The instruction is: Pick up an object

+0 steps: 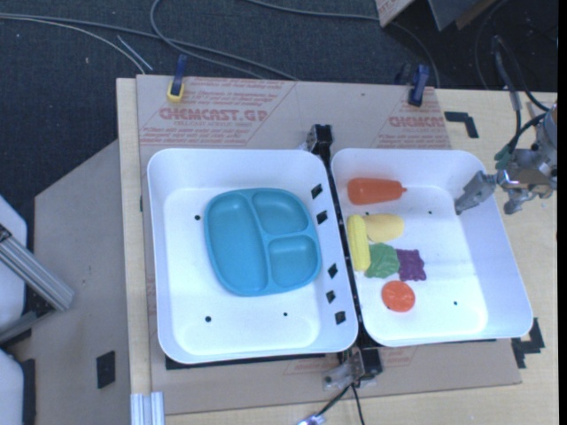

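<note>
The right bin [496, 264] holds several toy foods: an orange carrot [376, 190], a yellow corn cob [357, 243], a pale yellow piece [386, 228], a green piece [383, 260], a purple grape bunch [411, 264] and an orange-red round fruit [399, 297]. My gripper [493, 198] hangs over the bin's upper right rim, well to the right of the foods. Its fingers [469, 195] are spread open with nothing between them.
The left bin [177, 308] holds a blue divided plate [263, 240]. A black divider with clips [330, 237] runs between the bins. Clamps [418, 87] and cables lie at the bench's far edge.
</note>
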